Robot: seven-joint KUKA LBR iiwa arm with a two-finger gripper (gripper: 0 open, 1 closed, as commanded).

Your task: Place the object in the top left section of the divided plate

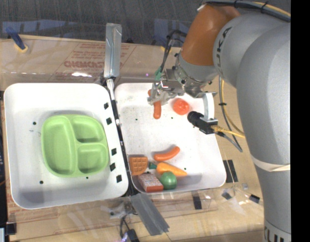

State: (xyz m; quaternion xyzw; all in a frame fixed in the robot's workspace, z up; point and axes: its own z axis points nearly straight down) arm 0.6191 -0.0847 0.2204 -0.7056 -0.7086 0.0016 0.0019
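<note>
Wooden bench [54, 59] under clear sheeting carries two shallow white bins side by side, with dark carpet beyond the far edge. Hanging in the upper part of the right bin [215, 160], a small orange sausage [157, 110] stands nearly upright in this slanted view, its long axis running top to bottom, its lower end pointing down toward the bin floor and its upper end tucked up into the claw [157, 96]. That claw is clenched around the top of the sausage, the metal fingers close together on either side of it, so the piece is gripped at one end and dangles below. Just beside it to the right lies a round red-orange piece like a tomato [181, 106], apart from the sausage. Nearer the front of the same bin sit a curved orange sausage-like piece [167, 153], a carrot-like piece [171, 170], a green round piece [168, 180], a waffle-like square [138, 164] and a red-and-white block [151, 183], clustered together at the front left corner. Across the divider, the left bin [18, 100] holds a light green divided plate [74, 145] with one long section on its left and two smaller ones on its right. Grey arm [256, 84] with its orange band reaches in from the right.
</note>
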